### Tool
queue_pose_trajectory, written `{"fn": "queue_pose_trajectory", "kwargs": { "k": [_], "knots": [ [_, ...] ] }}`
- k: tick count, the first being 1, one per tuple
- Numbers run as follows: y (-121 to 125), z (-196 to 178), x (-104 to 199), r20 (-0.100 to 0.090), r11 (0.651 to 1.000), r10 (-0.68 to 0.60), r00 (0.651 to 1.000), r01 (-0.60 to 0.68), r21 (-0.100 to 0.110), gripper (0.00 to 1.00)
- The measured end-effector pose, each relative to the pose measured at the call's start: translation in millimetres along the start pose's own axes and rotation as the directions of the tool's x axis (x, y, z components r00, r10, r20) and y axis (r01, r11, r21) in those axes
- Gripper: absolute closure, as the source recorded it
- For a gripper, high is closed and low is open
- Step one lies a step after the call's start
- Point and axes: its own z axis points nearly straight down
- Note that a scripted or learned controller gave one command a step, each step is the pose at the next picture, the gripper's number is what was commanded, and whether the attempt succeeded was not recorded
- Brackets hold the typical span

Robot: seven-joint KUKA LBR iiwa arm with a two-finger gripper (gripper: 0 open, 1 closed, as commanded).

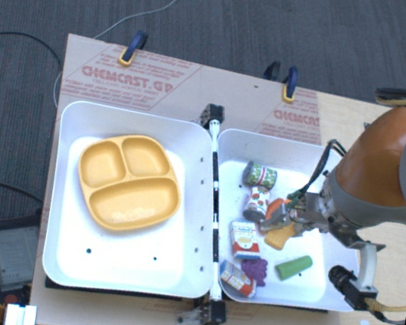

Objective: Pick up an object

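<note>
The gripper (284, 220) is hovering in the right bin (312, 294), directly over a tan wedge-shaped toy (278, 237); whether it is pinching it I cannot tell. A green block (293, 267) is lying just below-right.

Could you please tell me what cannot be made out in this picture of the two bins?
- Claw: its fingers blur into the items beneath, so any grasp is unclear in the camera view.
- Orange piece: partly covered by the claw, shape unclear.
- Small cartons' labels: too small to read.
- Right bin's right side: hidden by the arm.
</note>
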Motion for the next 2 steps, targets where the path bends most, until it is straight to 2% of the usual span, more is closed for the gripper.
{"fn": "queue_pose_trajectory", "kwargs": {
  "k": [2],
  "knots": [
    [2.2,-19.5,0.1,0.001,1.000,-0.002,1.000,0.002,-0.003,1.00]
  ]
}}
